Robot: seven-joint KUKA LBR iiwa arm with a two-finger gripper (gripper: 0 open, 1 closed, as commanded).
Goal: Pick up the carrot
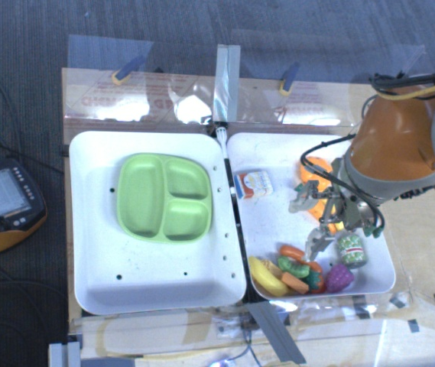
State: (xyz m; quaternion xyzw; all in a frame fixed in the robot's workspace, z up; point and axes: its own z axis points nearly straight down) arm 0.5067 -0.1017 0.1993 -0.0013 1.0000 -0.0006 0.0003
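Carrot (pixel 294 283) beside banana (pixel 267 277); end effector (pixel 326 222) above, open, unladen.

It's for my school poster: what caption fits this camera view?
Robot claw hovers over the right bin, near the carrot, banana and grapes; green divided plate waits left.

The arm (pixel 400 140) is running off the right edge, so its upper part is cut away. Its wrist and gripper (pixel 326 219) are covering part of an orange thing (pixel 314 170) in the right bin (pixel 267 228); what that thing is cannot be told. The fingers are blurring into cables and clutter. In the pile at the bin's near edge, the carrot (pixel 294 283) is lying partly under green and red pieces, its ends hidden. The label on the small packet (pixel 254 183) is too small to read.
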